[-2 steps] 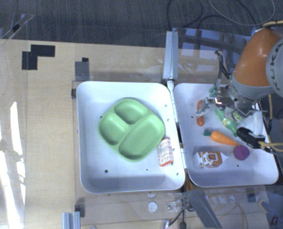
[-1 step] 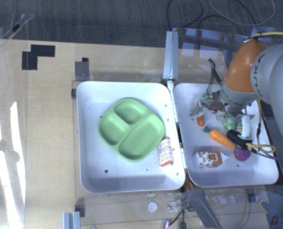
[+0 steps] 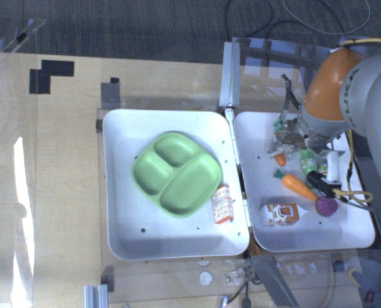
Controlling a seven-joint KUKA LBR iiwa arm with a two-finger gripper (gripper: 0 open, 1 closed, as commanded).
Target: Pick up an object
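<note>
Surface (image 3: 62, 191): you have a pale wood-toned top carrying two shallow white bins side by side; black markers sit on it at the far left corner.

Left bin (image 3: 123, 236): you see it lying left of centre, its right wall just beside the right bin.

Green plate (image 3: 177, 173): a three-compartment plate lies tilted in the middle of the left bin, flat on the floor of the bin.

Small packet (image 3: 223, 205): a white packet with red print lies just beside the plate's right edge, near the left bin's right wall.

Right bin (image 3: 319, 233): you see it holding a scatter of small items, all in its middle and right part.

Brown-and-white pouch (image 3: 281, 214): it lies flat in the near half of the right bin, apart from the other items.

Small orange piece (image 3: 279, 160): it lies in the far-left part of the right bin, near the hand.

Carrot (image 3: 298, 186): an orange carrot lies at a slant at the bin's centre, just beyond the pouch, its right end close to the purple item.

Green item (image 3: 308, 165): it lies just beyond the carrot, partly under the arm; you cannot tell what it is.

Purple item (image 3: 326, 206): a rounded purple object rests near the bin's right side, touching or just beside a dark piece and a yellow cable.

Hand (image 3: 287, 136): it sits low over the far part of the right bin, above the small orange piece; you cannot tell its spread, nor whether it holds anything.

Arm (image 3: 344, 95): grey with an orange band, it reaches in from the right over the bin's far right corner.
</note>
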